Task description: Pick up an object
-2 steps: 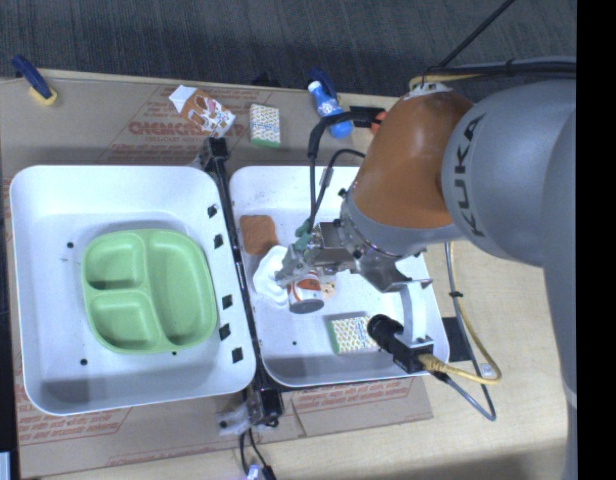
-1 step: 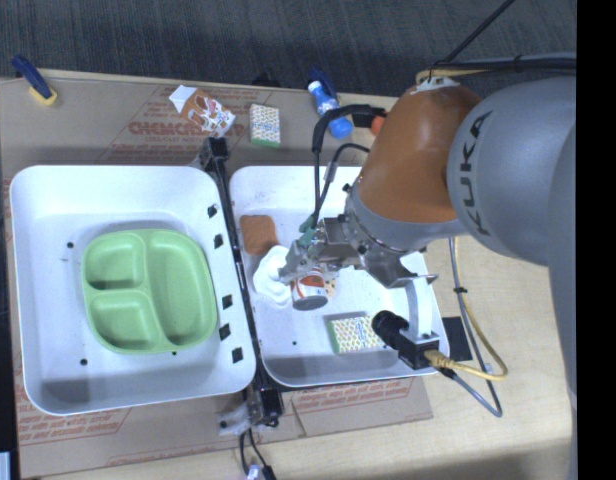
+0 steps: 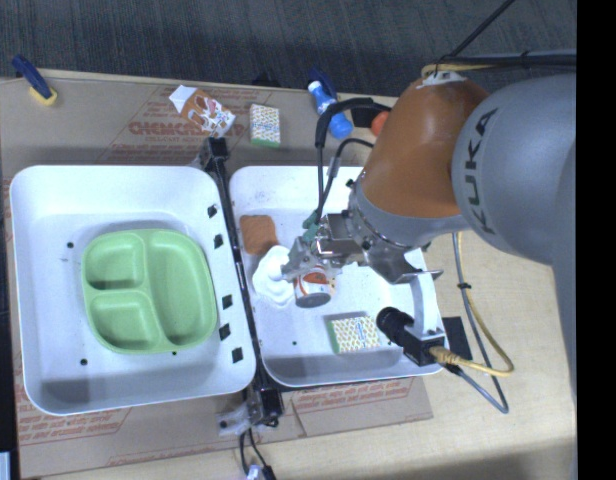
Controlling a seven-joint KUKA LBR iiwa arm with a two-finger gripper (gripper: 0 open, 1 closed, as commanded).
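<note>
My gripper (image 3: 310, 261) hangs low over the middle of the right bin (image 3: 288, 370), right above a small cup-like object with red markings (image 3: 314, 289). A white crumpled item (image 3: 271, 272) lies just to its left, touching or nearly touching the fingers. A brown square object (image 3: 257, 232) rests toward the bin's back left. A green-patterned flat packet (image 3: 353, 333) lies near the front. Whether anything sits between the fingers is hidden by the wrist.
The left bin (image 3: 38, 368) holds a green divided plate (image 3: 148, 288). A small packet (image 3: 265, 124), a wrapped snack (image 3: 201, 111) and a blue clamp (image 3: 328, 108) lie beyond the bins. The arm's bulk (image 3: 458, 158) and cables (image 3: 478, 358) cover the right bin's right side.
</note>
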